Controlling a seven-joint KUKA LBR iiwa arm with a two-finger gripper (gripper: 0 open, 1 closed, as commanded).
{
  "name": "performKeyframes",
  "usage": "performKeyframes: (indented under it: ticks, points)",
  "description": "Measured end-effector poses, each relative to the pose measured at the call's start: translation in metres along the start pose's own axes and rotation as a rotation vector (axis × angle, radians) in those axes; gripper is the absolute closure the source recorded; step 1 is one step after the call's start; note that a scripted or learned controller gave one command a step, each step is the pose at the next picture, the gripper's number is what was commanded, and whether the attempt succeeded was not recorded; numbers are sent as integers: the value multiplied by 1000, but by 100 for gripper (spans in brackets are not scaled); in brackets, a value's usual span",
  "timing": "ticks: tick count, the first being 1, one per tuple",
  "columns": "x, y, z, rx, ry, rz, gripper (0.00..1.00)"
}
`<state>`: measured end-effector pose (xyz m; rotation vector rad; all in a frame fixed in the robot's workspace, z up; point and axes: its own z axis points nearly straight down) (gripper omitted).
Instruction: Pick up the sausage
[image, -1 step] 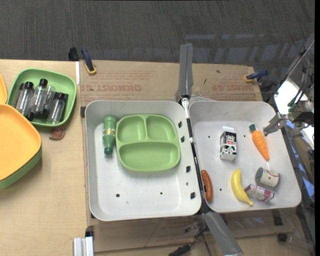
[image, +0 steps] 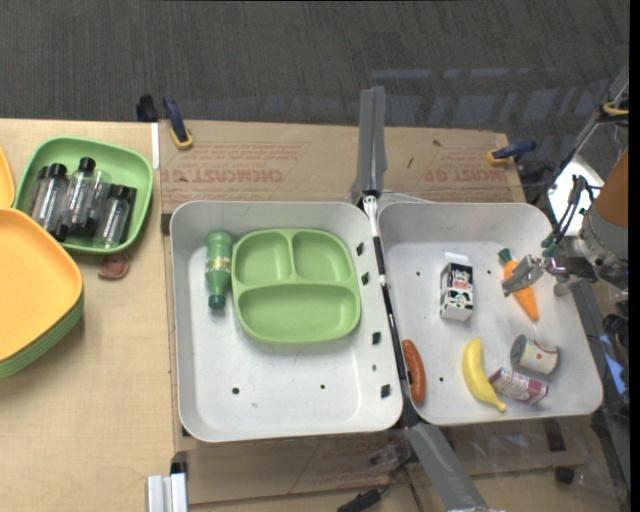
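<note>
The sausage (image: 413, 371) is a short reddish-brown link. It lies lengthwise against the left wall of the right bin (image: 437, 237), near the front corner, and nothing touches it. My gripper (image: 523, 275) hangs over the right side of that bin, directly above an orange carrot (image: 528, 300). It is well to the right of the sausage and farther back. The arm comes in from the right edge of the view.
The right bin also holds a small milk carton (image: 458, 290), a banana (image: 481, 375), a tipped cup (image: 533, 354) and a crushed can (image: 520, 386). The left bin (image: 190, 380) has a green divided plate (image: 295, 285) and a green bottle (image: 217, 268). A bottle tray (image: 85, 195) and orange plates (image: 30, 295) sit at far left.
</note>
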<state>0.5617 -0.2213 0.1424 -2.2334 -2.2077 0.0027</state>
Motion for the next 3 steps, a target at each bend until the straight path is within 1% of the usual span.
performKeyframes:
  ticks: [1, 2, 3]
  points:
    - [11, -5, 52, 2, 13, 70, 0]
    - [8, -5, 43, 1, 6, 73, 100]
    - [60, 53, -33, 0, -1, 153, 100]
